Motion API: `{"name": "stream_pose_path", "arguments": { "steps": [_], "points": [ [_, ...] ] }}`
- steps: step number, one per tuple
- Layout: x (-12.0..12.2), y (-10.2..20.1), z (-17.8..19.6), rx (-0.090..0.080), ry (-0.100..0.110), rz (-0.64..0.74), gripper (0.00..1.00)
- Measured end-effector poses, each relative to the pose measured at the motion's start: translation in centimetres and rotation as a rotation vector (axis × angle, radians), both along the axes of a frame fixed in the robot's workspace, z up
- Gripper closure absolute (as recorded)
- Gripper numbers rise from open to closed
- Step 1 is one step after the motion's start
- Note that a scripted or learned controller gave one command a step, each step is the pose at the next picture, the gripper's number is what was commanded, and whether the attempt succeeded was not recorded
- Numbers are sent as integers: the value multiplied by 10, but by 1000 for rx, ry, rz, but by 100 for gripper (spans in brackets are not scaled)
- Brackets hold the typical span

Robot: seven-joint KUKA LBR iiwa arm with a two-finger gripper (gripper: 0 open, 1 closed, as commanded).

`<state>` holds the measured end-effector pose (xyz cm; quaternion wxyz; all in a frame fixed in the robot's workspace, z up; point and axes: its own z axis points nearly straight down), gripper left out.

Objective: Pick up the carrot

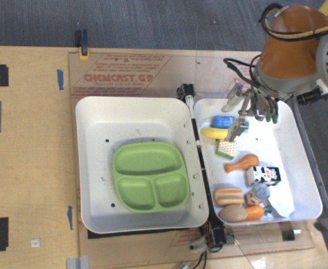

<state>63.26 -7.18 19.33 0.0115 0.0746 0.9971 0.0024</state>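
Note:
The carrot (255, 212) is a small orange piece with a green tip. It lies at the near edge of the right bin (298, 150), beside a tan potato-like lump (233, 213). My gripper (235, 116) hangs over the far part of that bin, above a blue item (223, 121) and a yellow banana (214, 133). Its fingers (238, 128) stand apart with nothing between them. The carrot is well nearer the front than the gripper and apart from it.
The right bin also holds a checkered cracker (226, 149), a chicken drumstick (242, 162), a black-and-white carton (263, 175), a hot dog (229, 195) and a grey-blue item (260, 193). In the left bin (91, 150) lies a green divided plate (150, 175).

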Motion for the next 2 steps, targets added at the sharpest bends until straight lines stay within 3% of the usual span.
{"name": "stream_pose_path", "arguments": {
  "steps": [1,2],
  "points": [
    [-10,50,-7,3,22,-222,0],
    [-49,-5,-7,0,21,-351,0]
  ]
}}
